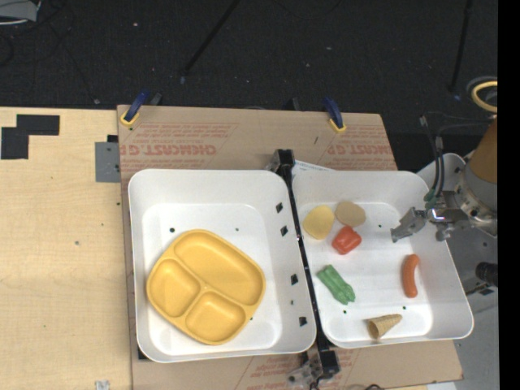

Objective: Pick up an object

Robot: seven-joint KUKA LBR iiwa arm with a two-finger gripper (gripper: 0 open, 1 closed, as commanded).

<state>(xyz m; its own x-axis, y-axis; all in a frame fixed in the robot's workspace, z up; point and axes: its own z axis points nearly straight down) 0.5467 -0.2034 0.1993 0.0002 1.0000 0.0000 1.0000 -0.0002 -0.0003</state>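
The gripper (418, 224) sits over the right edge of the right bin (455, 319), low and tilted inward, and whether it is released or clenched I cannot tell from this angle; nothing is visibly held. No object is lifted yet, so the step in hand looks like the approach. The nearest candidate is the orange sausage (410, 275), lying alone just below the gripper on bare bin floor; it seems the easier pick, and closing across its narrow width rather than along its length should give the surest hold. The red pepper (346, 240) lies farther left, touching the yellow potato-like piece (319, 222) and close to the tan one (351, 213), so a descent there risks nudging its neighbours. The green pepper (335, 283) lies apart near the divider, and the ice cream cone (383, 325) rests near the bin's front wall. The left bin (154, 193) holds a yellow divided plate (206, 296), its three compartments bare.
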